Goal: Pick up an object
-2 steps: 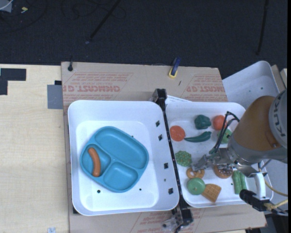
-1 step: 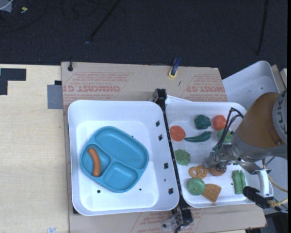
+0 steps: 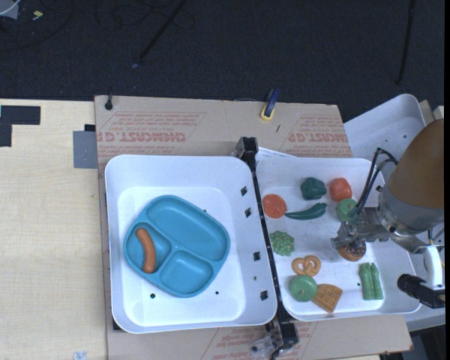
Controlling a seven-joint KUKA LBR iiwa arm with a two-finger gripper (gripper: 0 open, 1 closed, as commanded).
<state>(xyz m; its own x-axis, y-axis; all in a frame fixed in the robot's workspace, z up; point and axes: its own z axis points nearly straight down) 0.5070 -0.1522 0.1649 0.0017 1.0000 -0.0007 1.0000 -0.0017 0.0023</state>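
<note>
The claw (image 3: 350, 240) hangs low over the right bin (image 3: 285, 172), near that bin's right edge, and directly above a round brown piece (image 3: 352, 253) that it partly covers; whether the claw is apart, together or clamped on that piece I cannot tell, since the wrist hides it. The arm (image 3: 420, 178) is cut off at the right. Around the claw lie a red piece (image 3: 340, 188), a dark green lump (image 3: 313, 188), a small light green piece (image 3: 346, 208) half hidden by the wrist, a long green pepper (image 3: 306, 213), an orange round (image 3: 274, 205), a knobbly green piece (image 3: 282, 242), a pretzel (image 3: 306, 264), a green apple (image 3: 302, 288), a tan waffle piece (image 3: 327, 298) and a green ridged bar (image 3: 370, 281). In the left bin (image 3: 135, 306) a blue divided plate (image 3: 181, 240) holds an orange sausage (image 3: 146, 248) in its left compartment.
</note>
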